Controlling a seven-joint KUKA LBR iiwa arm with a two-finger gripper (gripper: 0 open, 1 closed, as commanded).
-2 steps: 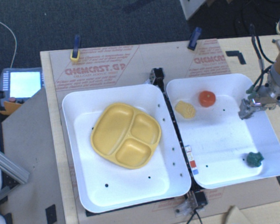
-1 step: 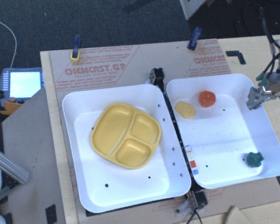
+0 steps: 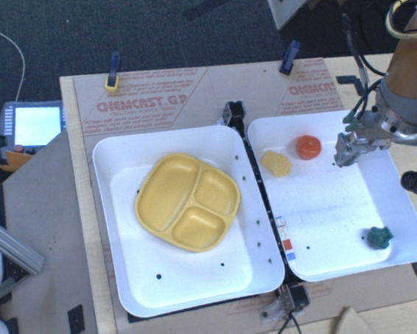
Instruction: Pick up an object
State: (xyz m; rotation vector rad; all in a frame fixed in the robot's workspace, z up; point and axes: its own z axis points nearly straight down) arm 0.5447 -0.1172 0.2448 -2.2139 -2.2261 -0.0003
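The right bin [image 3: 324, 210] holds three small objects. A red round piece [image 3: 309, 147] lies near its far wall, with a pale yellow lump [image 3: 276, 163] just left of it. A dark green piece [image 3: 379, 237] rests near the front right corner. My gripper [image 3: 343, 154] hangs over the right bin's far right part, a short way right of the red piece and apart from it. Nothing shows between its fingers.
The left bin [image 3: 130, 267] carries a yellow divided plate [image 3: 188, 201]. A black divider with a clamp [image 3: 234, 113] runs between the bins. Blue clips [image 3: 289, 57] hold the cardboard at the back. A tablet [image 3: 33, 123] sits off the bench to the left.
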